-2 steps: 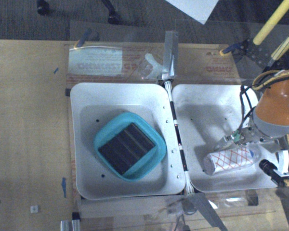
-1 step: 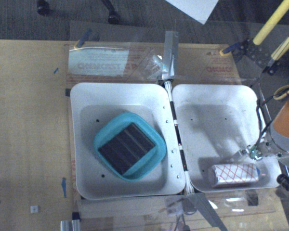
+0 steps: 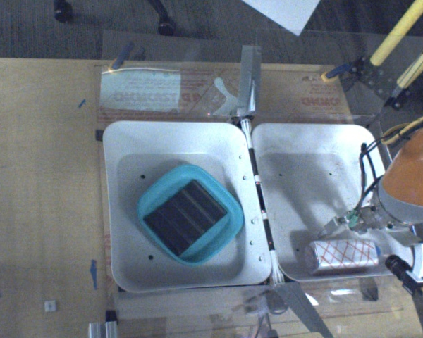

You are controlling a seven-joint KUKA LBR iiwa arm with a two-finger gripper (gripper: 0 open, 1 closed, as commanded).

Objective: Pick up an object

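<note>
Landmark: the right bin (image 3: 303,136), one of two shallow white bins side by side on the wooden desk (image 3: 35,189).
Writing: red print ran across the clear sheet (image 3: 197,94) lying just behind both bins; the letters were too blurred to read. A pale label lay on that sheet, behind the left bin, also unreadable.
Patterned box: a small oblong box (image 3: 343,254), white with a red criss-cross lattice and a grey end face, lay on its side in the front part of the right bin, close to the front wall. No brand could be made out on it.
Teal container: a teal, rounded-square dish (image 3: 190,215) holding a dark ribbed block sat turned at an angle in the middle of the left bin (image 3: 127,153), well apart from the right bin's box.
Arm: the grey arm with its orange band (image 3: 409,174) hung over the right edge of the right bin.
End effector: the end effector (image 3: 352,222) was low inside the right bin, just behind the patterned box; whether it was wide or narrow could not be told, and nothing was seen held in it.
Behind the desk: chair legs and a white sheet lay on the dark floor.
</note>
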